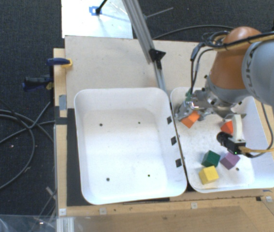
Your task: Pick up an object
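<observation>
1. Nearest the camera, in the right bin (267, 178), three blocks lie loose on the floor: a yellow block (208, 175) at the front, a green block (211, 158) just behind it, and a purple block (230, 160) beside the green one. None of them is touched by the arm, so all three are left as candidates.

2. A little farther back sits a red block (226, 127), partly hidden by a white and black fitting on the arm. It too looks to be resting in the bin, not lifted.

3. To the left, the left bin (122, 98) takes up the middle of the surface (108, 62); nothing in it bears on the pick.

4. Farther in, at the back left of the right bin near the wall between the bins, the tool (191, 111) is down low over an orange block (189, 120). The block shows just at the tool's lower end, touching or nearly so. Whether the tool is open or closed I cannot tell from this slant, and I cannot say the block is gripped.

5. Behind that rises the arm (252, 57), with its orange band above the wrist, reaching in from the right.

6. My judgement: the task is mid-way at best. The approach to the orange block seems done; a sure grip and the lift are left, and no block is yet clear of the bin.
</observation>
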